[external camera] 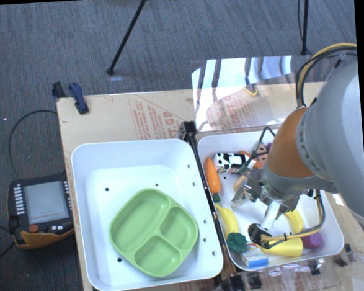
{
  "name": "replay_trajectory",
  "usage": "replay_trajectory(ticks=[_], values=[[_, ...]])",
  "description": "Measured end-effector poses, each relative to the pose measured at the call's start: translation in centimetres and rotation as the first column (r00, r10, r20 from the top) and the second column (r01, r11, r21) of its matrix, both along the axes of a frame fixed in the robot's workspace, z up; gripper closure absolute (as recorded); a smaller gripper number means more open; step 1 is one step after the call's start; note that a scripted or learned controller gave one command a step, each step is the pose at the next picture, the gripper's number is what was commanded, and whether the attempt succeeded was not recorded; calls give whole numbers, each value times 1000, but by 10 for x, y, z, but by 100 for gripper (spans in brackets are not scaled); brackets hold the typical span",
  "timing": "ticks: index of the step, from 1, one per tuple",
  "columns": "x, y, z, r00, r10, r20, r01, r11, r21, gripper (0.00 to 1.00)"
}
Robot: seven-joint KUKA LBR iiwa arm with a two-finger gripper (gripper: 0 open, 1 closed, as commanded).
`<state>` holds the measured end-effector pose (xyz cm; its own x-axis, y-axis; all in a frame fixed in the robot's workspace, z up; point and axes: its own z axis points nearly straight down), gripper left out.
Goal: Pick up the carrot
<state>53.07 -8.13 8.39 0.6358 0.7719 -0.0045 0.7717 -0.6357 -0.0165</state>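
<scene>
The orange carrot (212,175) lies along the left wall of the right bin (335,235), pointing roughly toward the back. My gripper (244,191) hangs low in that bin, just right of the carrot and apart from it, under the orange-banded wrist. The fingers are tangled visually with the toys beneath, so their state is unclear. Nothing is visibly held.
The left bin (91,179) holds a green divided plate (154,232). Around the gripper lie a black-and-white cow toy (228,161), yellow bananas (228,219), a green piece (236,241), a blue-white block (256,261) and a purple item (313,241). The arm covers the bin's right side.
</scene>
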Motion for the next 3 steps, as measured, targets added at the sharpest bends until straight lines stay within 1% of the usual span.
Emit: replay_trajectory(ticks=[1, 2, 3], values=[[93, -18, 0, 997, 82, 0, -82, 997, -3, 0], [36, -2, 0, 999, -48, 0, 48, 999, -1, 0], [80, -10, 0, 982, -190, 2, 190, 982, -5, 0]])
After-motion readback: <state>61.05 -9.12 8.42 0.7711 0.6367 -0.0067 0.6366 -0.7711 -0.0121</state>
